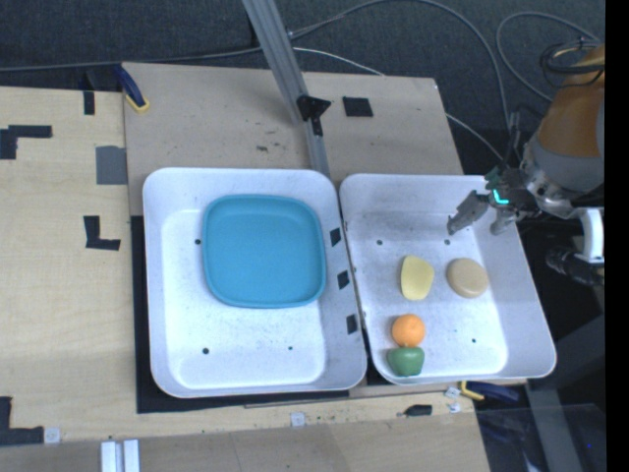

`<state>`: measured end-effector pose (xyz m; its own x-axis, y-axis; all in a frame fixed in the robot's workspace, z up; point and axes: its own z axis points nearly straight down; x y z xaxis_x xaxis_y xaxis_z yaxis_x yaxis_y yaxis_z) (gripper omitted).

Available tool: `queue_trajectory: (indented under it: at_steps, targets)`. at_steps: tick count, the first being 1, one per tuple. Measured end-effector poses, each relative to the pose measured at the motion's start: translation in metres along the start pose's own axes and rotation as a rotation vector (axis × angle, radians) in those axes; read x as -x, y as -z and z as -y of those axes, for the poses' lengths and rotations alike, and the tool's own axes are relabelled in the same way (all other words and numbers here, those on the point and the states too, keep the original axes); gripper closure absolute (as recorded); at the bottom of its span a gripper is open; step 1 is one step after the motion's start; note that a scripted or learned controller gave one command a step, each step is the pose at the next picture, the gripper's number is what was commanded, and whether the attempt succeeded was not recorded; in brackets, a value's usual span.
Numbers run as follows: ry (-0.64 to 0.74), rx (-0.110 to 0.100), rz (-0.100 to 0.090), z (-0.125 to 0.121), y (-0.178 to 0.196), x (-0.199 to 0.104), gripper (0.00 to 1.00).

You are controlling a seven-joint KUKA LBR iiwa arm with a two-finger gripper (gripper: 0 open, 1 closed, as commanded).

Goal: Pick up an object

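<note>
The right bin (383,209) holds a pale yellow piece (417,277), a tan rounded piece (468,277), an orange ball (408,329) and a green piece (405,361) at its front rim. My gripper (480,222) hangs over the bin's back right part, just behind the tan piece and apart from it. Its fingers (462,217) are spread open, with nothing between them. The arm reaches in from the right.
The left bin (167,293) holds a blue square plate (263,250). A grey metal bar (285,62) slants down from the top to the gap between the bins. Cables lie on the dark floor at the back right.
</note>
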<state>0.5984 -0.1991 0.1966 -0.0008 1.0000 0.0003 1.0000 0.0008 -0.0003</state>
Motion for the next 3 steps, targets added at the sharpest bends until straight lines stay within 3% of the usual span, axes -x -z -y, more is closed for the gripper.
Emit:
queue_trajectory:
  at_steps: [1,3]
  targets:
    - [0.0,0.0,0.0,0.0,0.0,0.0,0.0]
    - [0.0,0.002,0.001,0.002,-0.105,-0.01,0.0]
